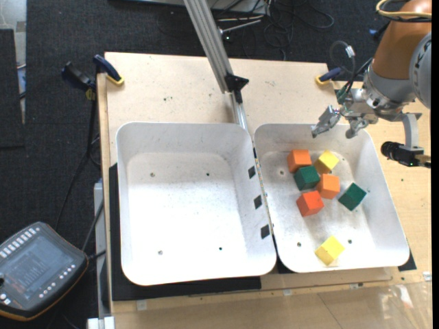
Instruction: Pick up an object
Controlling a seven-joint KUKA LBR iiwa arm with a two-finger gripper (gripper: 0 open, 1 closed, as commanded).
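Note:
Several small blocks lie in the right bin [384, 204]: an orange block [299, 160], a yellow block [328, 161], a dark green block [306, 177], another orange block [330, 186], a red-orange block [310, 203], a green block [352, 197] and a yellow block [329, 250] near the front. My gripper [337, 123] hangs over the bin's far edge, above and behind the cluster. Its two fingers stand spread apart with nothing between them.
The left bin [137, 184] sits beside the right one. A slanted metal bar [209, 33] crosses the bench's back toward the bins' divide. Clamps [110, 70] hold the board's far corners. A teach pendant [34, 269] lies at lower left.

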